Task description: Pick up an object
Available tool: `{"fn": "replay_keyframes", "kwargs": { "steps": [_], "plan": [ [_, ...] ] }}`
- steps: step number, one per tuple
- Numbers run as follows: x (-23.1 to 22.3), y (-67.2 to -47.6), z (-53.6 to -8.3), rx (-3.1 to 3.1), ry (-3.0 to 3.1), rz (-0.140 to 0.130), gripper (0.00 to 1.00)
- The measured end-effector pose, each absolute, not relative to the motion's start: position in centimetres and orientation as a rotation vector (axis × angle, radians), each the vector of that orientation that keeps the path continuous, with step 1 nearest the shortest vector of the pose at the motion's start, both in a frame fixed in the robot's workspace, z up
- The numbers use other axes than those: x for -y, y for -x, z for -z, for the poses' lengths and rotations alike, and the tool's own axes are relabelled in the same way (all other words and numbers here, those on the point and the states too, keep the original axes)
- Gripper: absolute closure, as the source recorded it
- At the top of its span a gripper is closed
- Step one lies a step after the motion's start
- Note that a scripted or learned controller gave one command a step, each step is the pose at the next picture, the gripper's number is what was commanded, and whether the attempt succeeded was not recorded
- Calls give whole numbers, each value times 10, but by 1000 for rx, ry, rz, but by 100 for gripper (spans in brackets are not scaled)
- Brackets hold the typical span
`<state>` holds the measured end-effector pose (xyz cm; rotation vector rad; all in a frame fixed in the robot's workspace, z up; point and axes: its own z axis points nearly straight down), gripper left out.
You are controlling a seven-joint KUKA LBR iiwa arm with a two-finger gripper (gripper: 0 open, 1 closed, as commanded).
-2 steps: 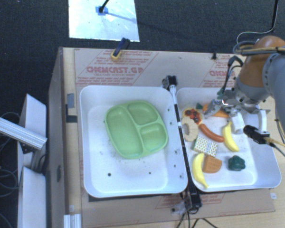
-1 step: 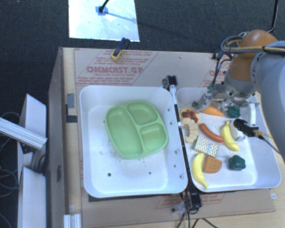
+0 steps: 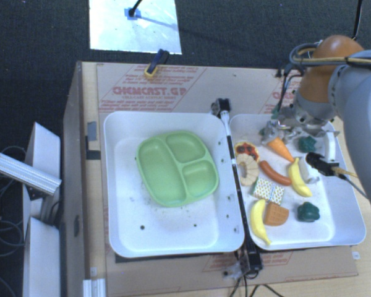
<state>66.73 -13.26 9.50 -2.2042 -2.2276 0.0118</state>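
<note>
The right white bin [image 3: 346, 228] holds several toy foods. An orange carrot [image 3: 278, 148] lies near its far side, with a pizza slice [image 3: 246, 150] to the left and a red sausage [image 3: 274, 172] in front of it. Two yellow bananas [image 3: 299, 179] [image 3: 258, 220], a checkered cracker [image 3: 269, 192], a brown toast piece [image 3: 276, 214] and a dark green pepper [image 3: 308, 211] lie nearer the front. My gripper [image 3: 279, 129] hangs low over the bin's far side, just above and behind the carrot. Nothing visibly sits in it.
The left white bin [image 3: 130, 228] holds a green divided plate [image 3: 176, 167]. A teal piece [image 3: 307, 144] and a white cylinder [image 3: 331, 145] lie under the arm at the right bin's far right. A black divider bar [image 3: 232, 159] runs between the bins.
</note>
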Motion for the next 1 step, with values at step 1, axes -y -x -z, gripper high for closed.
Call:
{"fn": "replay_keyframes", "kwargs": {
  "steps": [1],
  "plan": [
    [71, -670, -212, 2231, 2218, 7, 100]
  ]
}}
